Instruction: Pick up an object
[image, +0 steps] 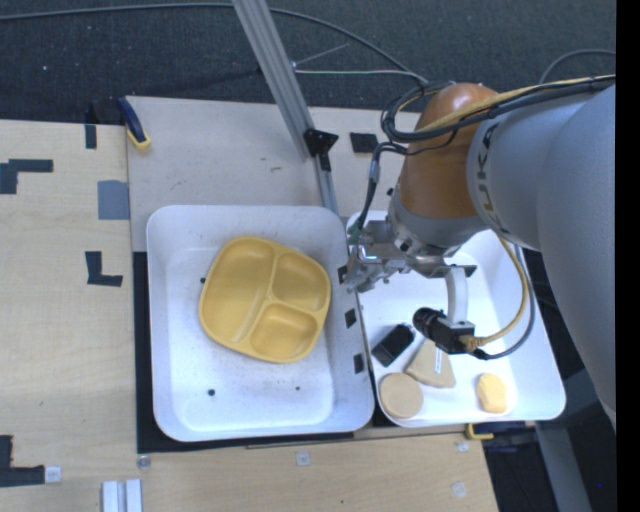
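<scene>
A yellow divided plate (266, 298) lies in the left bin (180, 400). The right bin (540, 395) holds a small black block (393, 344), a round tan disc (402, 396), a tan wedge (434, 370) and a small yellow piece (492, 392), all near its front. My gripper (362, 262) hangs low over the wall between the two bins, at the right bin's left side, behind the black block. Nothing is visible between its fingers. The wrist and arm cover the back of the right bin.
A slanted metal pole (290, 95) crosses behind the bins. Black marks dot the divider between the bins (356, 340). A blue and yellow clamp (133, 122) sits at the bench's back left corner.
</scene>
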